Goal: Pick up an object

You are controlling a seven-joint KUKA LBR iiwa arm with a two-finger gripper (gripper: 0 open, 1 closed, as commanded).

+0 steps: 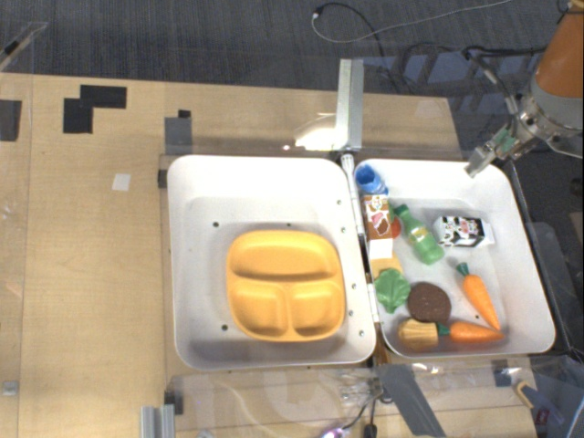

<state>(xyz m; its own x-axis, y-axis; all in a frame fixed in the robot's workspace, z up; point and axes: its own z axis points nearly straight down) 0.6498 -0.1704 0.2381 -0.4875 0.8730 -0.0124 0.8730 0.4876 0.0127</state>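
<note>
The right bin (525, 245) holds several toy foods: a blue bottle (368, 178), a red and white carton (379, 217), a green bottle (420, 238), a black and white carton (459, 231), two carrots (479, 299) (474, 332), a brown round cookie (428, 302), a green leafy piece (392, 288) and a tan piece (418, 334). My gripper (484, 159) hangs over the bin's far right corner, above and to the right of the black and white carton. It is apart from every object, and nothing shows in it.
The left bin (196, 245) carries a yellow divided plate (286, 284). A metal post (350, 108) stands behind the seam between the bins. A cable (365, 26) lies on the dark floor beyond the bench.
</note>
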